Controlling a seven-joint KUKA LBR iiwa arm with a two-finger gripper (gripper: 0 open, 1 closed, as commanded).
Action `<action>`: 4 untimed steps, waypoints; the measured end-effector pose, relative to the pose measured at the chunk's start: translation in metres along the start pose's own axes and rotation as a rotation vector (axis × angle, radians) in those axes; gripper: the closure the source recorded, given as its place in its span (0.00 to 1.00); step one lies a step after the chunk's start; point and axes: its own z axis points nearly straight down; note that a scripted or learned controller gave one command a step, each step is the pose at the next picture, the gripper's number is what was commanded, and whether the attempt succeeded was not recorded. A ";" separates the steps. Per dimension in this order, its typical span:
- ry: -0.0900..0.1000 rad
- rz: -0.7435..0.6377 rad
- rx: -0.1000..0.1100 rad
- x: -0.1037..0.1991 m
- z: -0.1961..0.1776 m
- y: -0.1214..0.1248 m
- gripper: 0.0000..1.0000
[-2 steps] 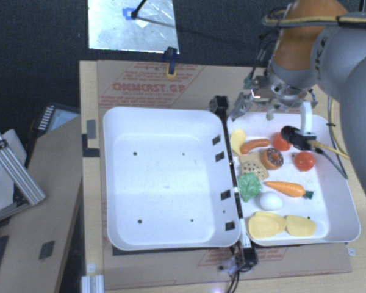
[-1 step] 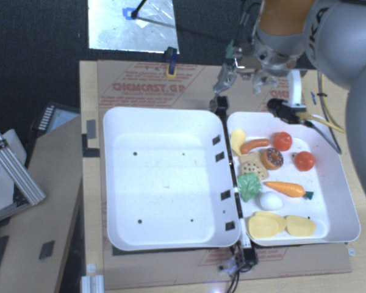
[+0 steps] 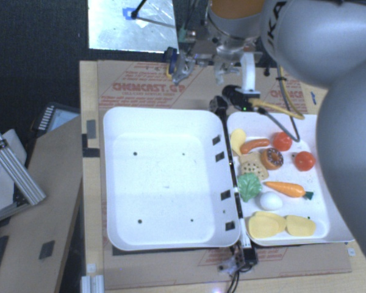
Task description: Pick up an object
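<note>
The right white bin (image 3: 322,220) holds several toy foods. Among them are a sausage (image 3: 255,145), two red tomatoes (image 3: 282,141) (image 3: 304,160), a donut (image 3: 272,158), a green lettuce piece (image 3: 249,186), a carrot (image 3: 287,189), a white egg (image 3: 270,201) and two yellow pieces (image 3: 267,224) (image 3: 300,226). My gripper (image 3: 223,71) hangs beyond the far edge of the bins, above the cardboard, near the gap between them. It is well apart from every toy. The wrist hides its tips.
The left white bin (image 3: 158,182) lies beside the right one, with a black hinge strip (image 3: 230,170) between them. My grey arm (image 3: 329,47) fills the upper right. A shiny sheet (image 3: 131,14) lies at the back left.
</note>
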 end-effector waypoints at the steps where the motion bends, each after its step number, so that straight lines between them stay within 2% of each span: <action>1: -0.005 0.006 0.002 -0.008 -0.009 0.001 1.00; 2: 0.001 0.006 -0.014 0.040 -0.205 0.001 1.00; 3: -0.003 0.006 0.007 0.069 -0.195 -0.050 1.00; 4: -0.004 0.007 0.007 0.093 -0.194 -0.089 1.00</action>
